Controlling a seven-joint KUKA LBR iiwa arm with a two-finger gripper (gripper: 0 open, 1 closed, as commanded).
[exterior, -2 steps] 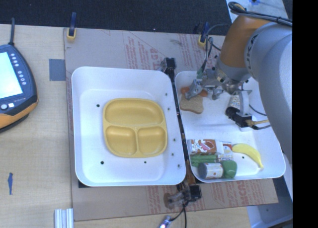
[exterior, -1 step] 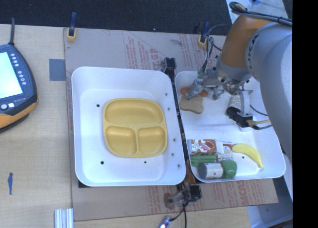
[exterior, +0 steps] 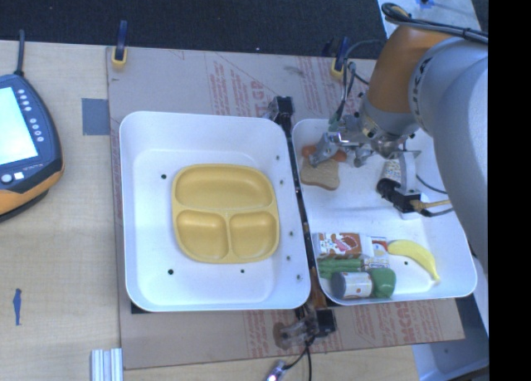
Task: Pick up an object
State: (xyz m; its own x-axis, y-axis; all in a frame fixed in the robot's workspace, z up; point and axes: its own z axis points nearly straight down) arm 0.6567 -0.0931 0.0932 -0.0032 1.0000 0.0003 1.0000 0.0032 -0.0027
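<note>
Grey two-finger gripper [exterior: 338, 148] low in right white bin [exterior: 448, 284], grip state impossible to tell. Tan toast-shaped piece [exterior: 321, 175] just beneath fingertips, small orange item [exterior: 309, 153] beside; yellow banana [exterior: 415, 256] well apart.

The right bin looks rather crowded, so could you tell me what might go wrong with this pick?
The hand hovers at the right bin's far corner, over a bread slice beside a small orange item; it may catch both, or the wall. The slice lies flat, so the grip could slip.
</note>
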